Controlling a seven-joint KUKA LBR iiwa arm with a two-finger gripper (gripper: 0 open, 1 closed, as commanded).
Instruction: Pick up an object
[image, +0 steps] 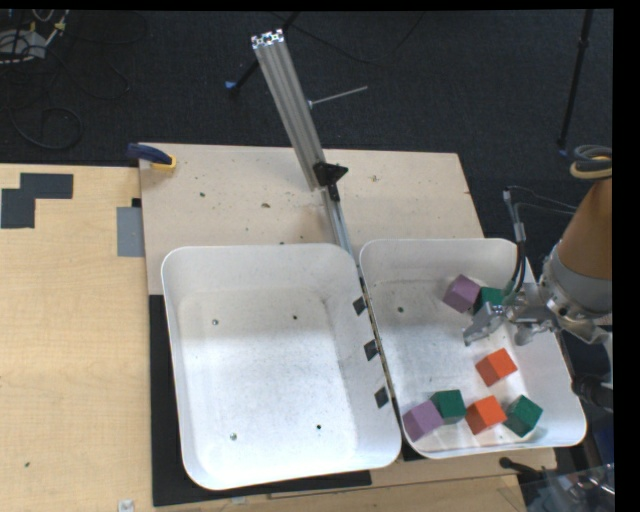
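Blocks scattered in right bin (420, 262): purple block (462, 293) and green block (491, 298) near far wall, orange block (496, 366) mid-bin, purple (423, 418), green (449, 404), orange (486, 413), green (523, 414) along near wall. Gripper (497, 318) low beside upper green block; finger state impossible to tell. Left bin (190, 270) alongside.

Seven small cubes lie in the right white bin (420, 262). A purple cube (462, 293) and a green cube (490, 298) touch near the top. An orange cube (496, 367) lies mid-bin; a purple (422, 418), green (450, 404), orange (486, 413) and green (523, 414) cube cluster along the near edge.

green cube (491, 297) half hidden behind end effector (497, 322)
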